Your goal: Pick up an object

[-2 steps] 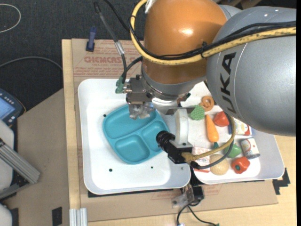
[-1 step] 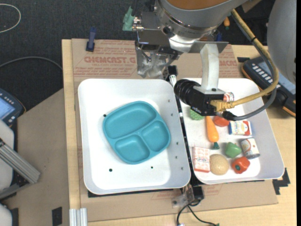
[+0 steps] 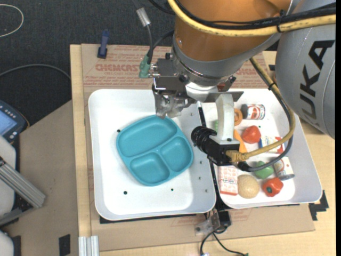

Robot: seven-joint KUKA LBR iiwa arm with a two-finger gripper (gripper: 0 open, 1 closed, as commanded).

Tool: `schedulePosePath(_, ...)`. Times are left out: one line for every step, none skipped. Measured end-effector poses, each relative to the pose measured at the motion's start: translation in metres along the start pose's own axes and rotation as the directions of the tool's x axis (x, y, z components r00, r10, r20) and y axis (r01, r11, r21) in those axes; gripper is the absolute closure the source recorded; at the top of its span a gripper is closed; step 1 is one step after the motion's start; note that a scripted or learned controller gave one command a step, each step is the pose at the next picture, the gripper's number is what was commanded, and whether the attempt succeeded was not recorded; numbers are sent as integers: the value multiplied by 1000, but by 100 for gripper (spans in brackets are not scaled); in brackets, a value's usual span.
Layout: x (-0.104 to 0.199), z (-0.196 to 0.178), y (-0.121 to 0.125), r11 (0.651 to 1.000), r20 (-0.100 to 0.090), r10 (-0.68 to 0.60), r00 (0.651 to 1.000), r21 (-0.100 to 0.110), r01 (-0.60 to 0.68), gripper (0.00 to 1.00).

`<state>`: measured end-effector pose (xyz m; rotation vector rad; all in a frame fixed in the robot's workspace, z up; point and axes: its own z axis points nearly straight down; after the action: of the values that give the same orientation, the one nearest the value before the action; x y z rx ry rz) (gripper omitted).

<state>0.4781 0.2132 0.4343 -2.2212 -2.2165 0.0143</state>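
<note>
A teal divided plate point(image 3: 154, 152) with three compartments lies tilted in the left white bin point(image 3: 104, 143). My gripper point(image 3: 168, 110) hangs at the plate's far rim, right by its upper edge near the wall between the bins. Whether it touches the rim is unclear. The grey arm with its orange band fills the top right and hides the far part of the right bin.
The right bin point(image 3: 306, 188) holds several small items: a can point(image 3: 255, 112), a red tomato point(image 3: 251, 134), a green piece point(image 3: 263, 171), a red pepper point(image 3: 273, 186), a tan roll point(image 3: 248, 186) and a red-and-white packet point(image 3: 228, 178). Cardboard point(image 3: 85, 73) lies under both bins.
</note>
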Motion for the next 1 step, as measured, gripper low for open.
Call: schedulePosePath(-19,131,58,1000,3,3,1000,4,-3,100)
